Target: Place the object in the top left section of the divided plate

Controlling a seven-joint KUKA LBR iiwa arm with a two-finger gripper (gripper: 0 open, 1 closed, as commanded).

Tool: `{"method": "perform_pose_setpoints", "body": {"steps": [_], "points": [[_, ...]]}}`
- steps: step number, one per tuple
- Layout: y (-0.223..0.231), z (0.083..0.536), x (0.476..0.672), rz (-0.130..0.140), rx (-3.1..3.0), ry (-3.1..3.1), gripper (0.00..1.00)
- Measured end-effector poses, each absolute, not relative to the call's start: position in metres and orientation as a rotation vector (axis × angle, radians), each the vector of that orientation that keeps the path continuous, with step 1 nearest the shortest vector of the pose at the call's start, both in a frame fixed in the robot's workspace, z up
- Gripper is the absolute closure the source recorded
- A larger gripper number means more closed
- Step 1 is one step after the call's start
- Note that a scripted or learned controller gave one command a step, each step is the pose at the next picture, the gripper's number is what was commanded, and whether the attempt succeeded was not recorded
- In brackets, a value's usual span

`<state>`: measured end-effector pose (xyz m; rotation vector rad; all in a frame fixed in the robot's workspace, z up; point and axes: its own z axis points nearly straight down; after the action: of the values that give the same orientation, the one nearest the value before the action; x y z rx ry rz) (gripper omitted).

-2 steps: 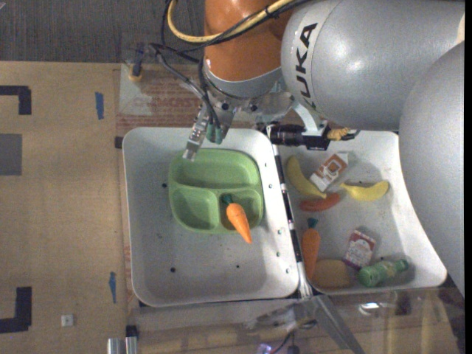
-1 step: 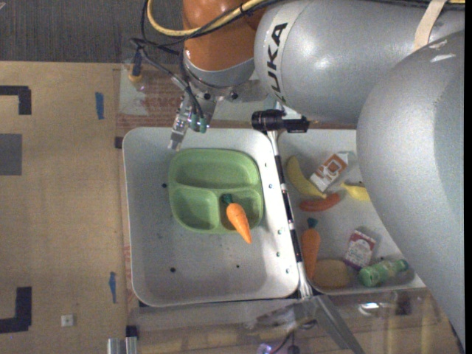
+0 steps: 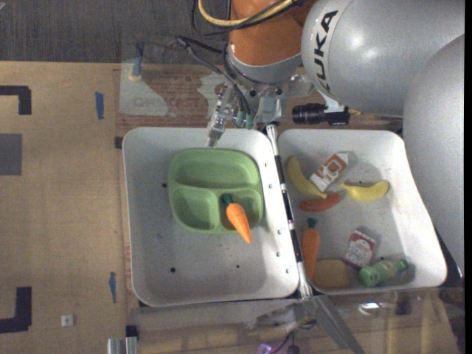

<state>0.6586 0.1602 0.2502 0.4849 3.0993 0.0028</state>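
Observation:
A green divided plate [image 3: 214,189] lies in the left white bin [image 3: 147,220]. An orange carrot with a green top [image 3: 237,220] lies in the plate's lower right section, its tip sticking out over the plate's front rim. My gripper [image 3: 216,129] hangs above the bin's back edge, just behind the plate, clear of the carrot. One slim finger [image 3: 215,130] points down toward the plate's back rim. Nothing shows between the fingers.
The right bin [image 3: 420,198] holds two bananas [image 3: 302,177], a small carton [image 3: 330,169], a red chilli [image 3: 321,203], a second carrot [image 3: 310,248], a potato-like lump [image 3: 332,273], a red packet [image 3: 359,249] and a green bottle [image 3: 382,271]. The big arm covers the upper right.

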Motion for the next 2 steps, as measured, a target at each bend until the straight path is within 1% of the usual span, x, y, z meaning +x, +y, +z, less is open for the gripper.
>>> {"method": "perform_pose_setpoints", "body": {"steps": [1,2], "points": [[0.099,0.263,0.661,0.002,0.575,3.084,1.00],[0.043,0.259,0.658,0.002,0.445,3.105,1.00]]}}
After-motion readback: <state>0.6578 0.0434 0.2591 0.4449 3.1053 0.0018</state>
